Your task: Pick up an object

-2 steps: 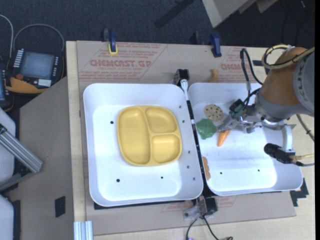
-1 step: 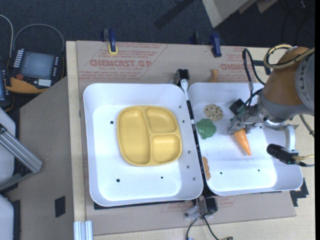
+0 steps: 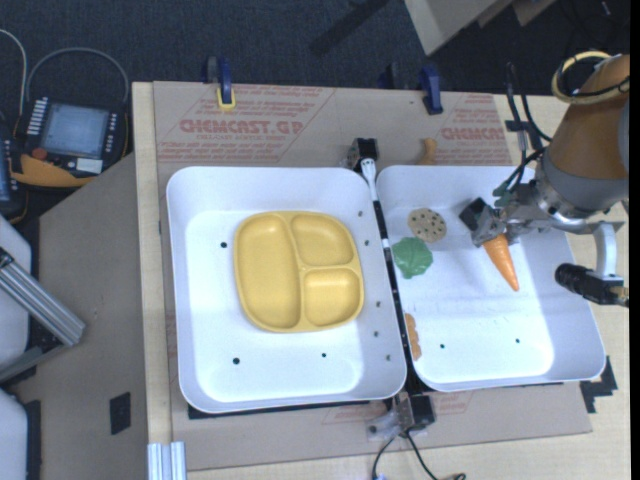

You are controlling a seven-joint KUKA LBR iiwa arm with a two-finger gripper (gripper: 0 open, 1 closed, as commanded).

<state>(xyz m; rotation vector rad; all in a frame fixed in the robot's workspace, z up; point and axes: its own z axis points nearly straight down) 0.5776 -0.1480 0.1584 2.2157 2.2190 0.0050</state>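
Under gripper [image 3: 492, 230], touching: carrot [image 3: 502, 262], right bin [image 3: 570, 358].

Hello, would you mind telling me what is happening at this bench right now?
A robot arm is reaching into the right bin from the right side. Its gripper sits at the thick end of an orange carrot, which slants down toward the bin floor. A green leafy item and a speckled cookie lie nearby in the same bin. The left bin holds a yellow divided plate.
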